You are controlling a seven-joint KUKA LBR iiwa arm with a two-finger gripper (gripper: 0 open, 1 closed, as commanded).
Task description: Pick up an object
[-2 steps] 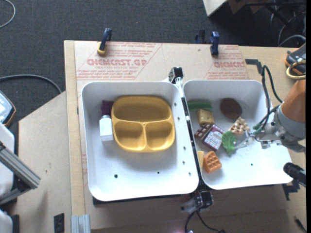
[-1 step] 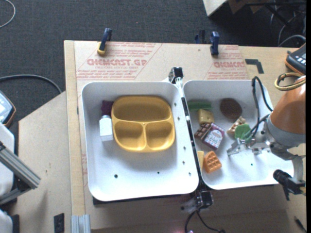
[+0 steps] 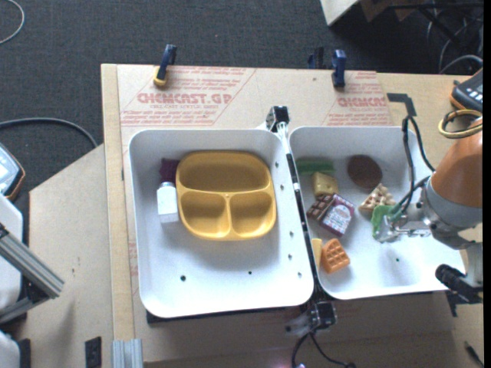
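White right-hand bin [image 3: 360, 278] holds the gripper [image 3: 390, 227], pinching a green leafy toy piece [image 3: 380, 218] near the right wall; bare floor lies nearer.

The board [image 3: 192, 96] under the two bins carries red print. Above the left bin [image 3: 146, 228] the large line reads roughly "CHEMCAST GP", with a row of smaller red text above it and two more below, all too fine to read. Above the right bin [image 3: 399, 271] the same print shows again, cut off by the bin's rim, so only part of the large word can be made out. A small packet [image 3: 336, 215] in the right bin has a printed face, but its lettering is too small to tell
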